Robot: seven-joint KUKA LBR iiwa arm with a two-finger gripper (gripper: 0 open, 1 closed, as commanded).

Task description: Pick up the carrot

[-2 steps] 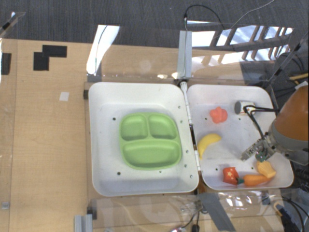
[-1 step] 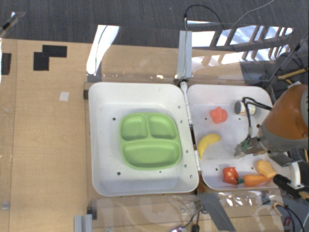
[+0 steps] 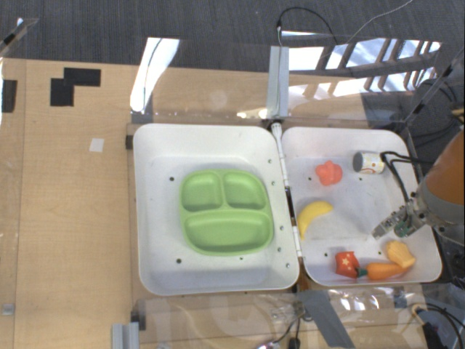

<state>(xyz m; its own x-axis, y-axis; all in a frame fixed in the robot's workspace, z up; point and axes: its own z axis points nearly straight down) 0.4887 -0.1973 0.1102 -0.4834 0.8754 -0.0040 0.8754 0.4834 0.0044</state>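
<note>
The orange carrot [image 3: 383, 270] lies along the front edge of the right bin [image 3: 349, 144], with its thick end against a red pepper-like piece [image 3: 346, 263]. My gripper [image 3: 392, 226] hovers over the bin's right side, a little behind and to the right of the carrot and just above a yellow-orange piece [image 3: 400, 254]. Nothing shows in its grasp. The arm, with its orange band [image 3: 445, 184], comes in from the right edge.
The right bin also holds a yellow banana [image 3: 312, 214] near its left wall, a pink-red piece [image 3: 328, 172] and a small white cup [image 3: 369, 163] at the back. A green divided plate [image 3: 226, 211] sits in the left bin [image 3: 156, 195].
</note>
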